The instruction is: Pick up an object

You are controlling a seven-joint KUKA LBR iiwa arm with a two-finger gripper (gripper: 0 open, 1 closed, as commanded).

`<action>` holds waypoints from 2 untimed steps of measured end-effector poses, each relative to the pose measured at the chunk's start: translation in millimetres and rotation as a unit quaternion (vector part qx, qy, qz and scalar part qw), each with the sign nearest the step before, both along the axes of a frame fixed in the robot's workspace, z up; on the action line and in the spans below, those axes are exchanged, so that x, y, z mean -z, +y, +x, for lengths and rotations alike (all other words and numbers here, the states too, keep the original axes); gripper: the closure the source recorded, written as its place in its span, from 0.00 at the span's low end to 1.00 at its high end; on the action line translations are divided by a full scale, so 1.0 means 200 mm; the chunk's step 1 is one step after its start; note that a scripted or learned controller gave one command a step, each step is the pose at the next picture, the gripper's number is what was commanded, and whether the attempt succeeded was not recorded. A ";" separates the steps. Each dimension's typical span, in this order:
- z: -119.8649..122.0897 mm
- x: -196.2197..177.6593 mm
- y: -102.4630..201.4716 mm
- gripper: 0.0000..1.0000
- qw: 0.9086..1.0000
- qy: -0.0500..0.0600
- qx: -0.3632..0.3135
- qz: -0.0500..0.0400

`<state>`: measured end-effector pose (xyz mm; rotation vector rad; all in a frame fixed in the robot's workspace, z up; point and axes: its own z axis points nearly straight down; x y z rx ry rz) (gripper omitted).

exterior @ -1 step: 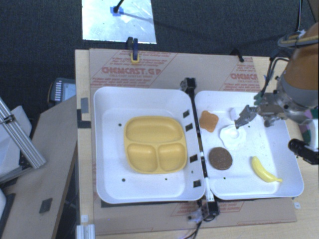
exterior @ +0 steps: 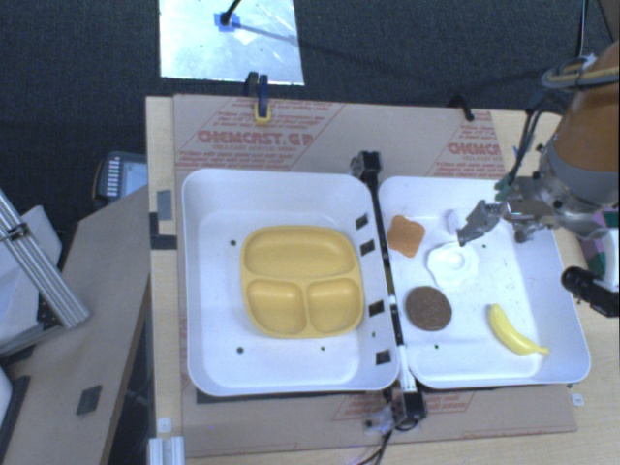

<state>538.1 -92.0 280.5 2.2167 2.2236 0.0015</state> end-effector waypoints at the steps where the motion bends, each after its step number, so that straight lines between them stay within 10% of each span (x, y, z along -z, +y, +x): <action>1: -0.02 0.31 0.01 0.00 1.000 0.003 0.001 0.001; 2: -0.05 0.61 0.00 0.00 1.000 0.003 0.001 0.001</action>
